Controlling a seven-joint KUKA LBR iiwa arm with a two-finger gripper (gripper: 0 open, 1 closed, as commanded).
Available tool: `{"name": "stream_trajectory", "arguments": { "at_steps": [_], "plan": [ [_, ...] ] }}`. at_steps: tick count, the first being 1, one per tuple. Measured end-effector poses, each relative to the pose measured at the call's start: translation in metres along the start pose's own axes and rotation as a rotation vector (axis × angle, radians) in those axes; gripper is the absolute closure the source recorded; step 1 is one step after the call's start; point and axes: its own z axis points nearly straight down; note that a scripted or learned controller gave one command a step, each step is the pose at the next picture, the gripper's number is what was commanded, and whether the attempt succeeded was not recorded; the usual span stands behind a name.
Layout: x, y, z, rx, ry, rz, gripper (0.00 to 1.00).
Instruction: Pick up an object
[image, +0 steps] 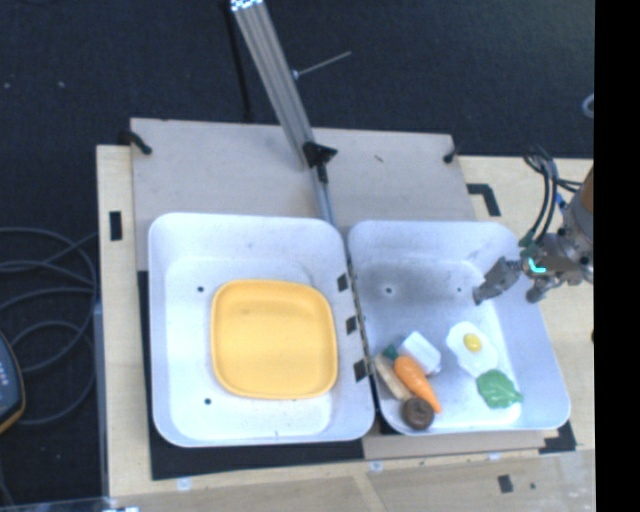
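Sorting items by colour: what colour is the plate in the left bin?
Yellow-orange; the plate shows plainly in the camera view.

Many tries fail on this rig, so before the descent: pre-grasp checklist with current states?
1. Pincer open, nothing between the fingers: ok.
2. Pincer above the right bin, near its right wall: ok.
3. Pincer over a target: not ok; the toy fried egg lies nearer the camera than it.
4. Targets apart: not ok for the carrot, touching the white block; the green piece lies alone.
5. Height above the bin floor: cannot tell.
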Motion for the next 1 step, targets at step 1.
{"name": "stream_trajectory", "arguments": {
  "at_steps": [1],
  "plan": [
    [0.0000,0.0000,0.0000,0.000,0.000,0.000,0.00]
  ]
}}
